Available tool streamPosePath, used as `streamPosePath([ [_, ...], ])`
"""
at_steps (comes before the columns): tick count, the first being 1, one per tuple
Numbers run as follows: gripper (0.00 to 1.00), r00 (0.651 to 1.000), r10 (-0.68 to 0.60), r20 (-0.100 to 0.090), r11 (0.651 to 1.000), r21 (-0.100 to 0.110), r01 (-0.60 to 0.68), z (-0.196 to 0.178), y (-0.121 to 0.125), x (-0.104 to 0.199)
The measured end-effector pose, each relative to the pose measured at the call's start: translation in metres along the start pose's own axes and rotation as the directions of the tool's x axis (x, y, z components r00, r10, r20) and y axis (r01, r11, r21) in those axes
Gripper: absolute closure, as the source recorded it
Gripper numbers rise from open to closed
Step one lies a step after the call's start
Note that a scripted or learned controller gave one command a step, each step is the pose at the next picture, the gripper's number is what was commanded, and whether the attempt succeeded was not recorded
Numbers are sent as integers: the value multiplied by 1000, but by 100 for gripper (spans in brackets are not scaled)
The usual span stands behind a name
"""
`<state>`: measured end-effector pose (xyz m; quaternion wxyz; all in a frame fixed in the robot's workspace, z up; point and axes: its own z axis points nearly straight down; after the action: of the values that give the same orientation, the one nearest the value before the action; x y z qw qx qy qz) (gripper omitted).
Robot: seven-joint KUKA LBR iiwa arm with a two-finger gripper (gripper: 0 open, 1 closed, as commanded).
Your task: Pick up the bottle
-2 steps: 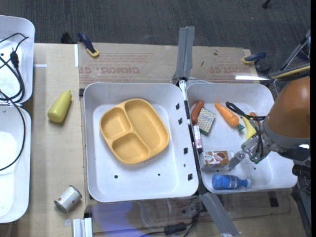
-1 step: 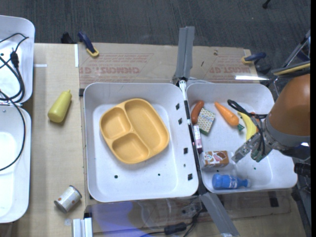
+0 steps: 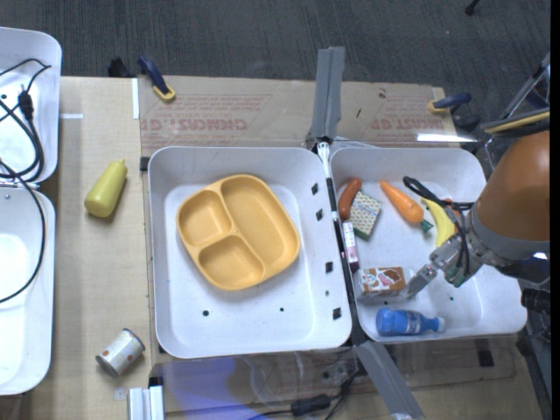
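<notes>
Right bin (image 3: 472, 160), white, the landmark. Arm (image 3: 516, 195): grey with orange band, enters over the bin's right wall. Bottle (image 3: 409, 323): blue, lying on its side at the bin's front edge. Snack packet (image 3: 383, 280): just behind the bottle. Gripper (image 3: 423, 281): low inside the bin, above the bottle, beside the packet; fingers narrowly parted, gripping nothing.

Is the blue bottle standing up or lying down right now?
Lying down. The blue bottle rests on its side on the right bin floor near the front wall, cap pointing right, with the gripper just above it.
</notes>
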<state>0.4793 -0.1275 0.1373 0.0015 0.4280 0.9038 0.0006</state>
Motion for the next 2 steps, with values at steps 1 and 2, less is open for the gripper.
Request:
streamPosePath([
  [1,0,993,118,-4,993,4,-118,40,-5,-2],
  [2,0,963,-270,-1,963,0,270,-21,-21,-25],
])
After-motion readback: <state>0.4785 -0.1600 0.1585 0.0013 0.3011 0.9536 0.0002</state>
